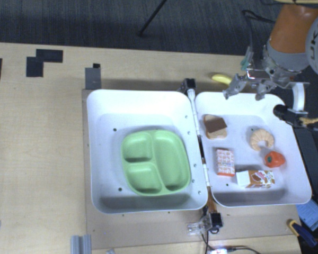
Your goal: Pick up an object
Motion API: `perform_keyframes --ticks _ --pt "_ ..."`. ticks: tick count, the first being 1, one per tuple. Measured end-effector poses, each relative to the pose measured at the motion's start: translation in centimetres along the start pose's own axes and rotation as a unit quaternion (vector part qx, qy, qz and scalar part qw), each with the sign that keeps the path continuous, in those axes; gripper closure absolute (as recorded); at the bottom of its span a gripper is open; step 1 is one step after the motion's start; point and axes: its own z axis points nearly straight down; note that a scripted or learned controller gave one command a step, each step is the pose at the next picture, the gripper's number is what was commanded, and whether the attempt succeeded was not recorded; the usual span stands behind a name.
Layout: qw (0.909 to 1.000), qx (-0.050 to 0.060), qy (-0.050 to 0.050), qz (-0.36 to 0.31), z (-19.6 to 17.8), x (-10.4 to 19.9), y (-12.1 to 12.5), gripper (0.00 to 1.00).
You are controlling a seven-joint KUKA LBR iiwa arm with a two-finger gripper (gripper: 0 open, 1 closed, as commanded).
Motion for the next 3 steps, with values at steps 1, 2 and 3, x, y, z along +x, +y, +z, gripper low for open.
perform_keyframes --ticks 1,2,3 --pt "1.0 0.002 0.0 0.001 12.1 0.0 -1.5 0.0" --pt "1.0 -0.001 0.0 0.002 16.2 -1.1 -6.2 0.0" --pt "1.0 -0.004 -0.001 0.001 15.0 -1.1 -6.0 1.0"
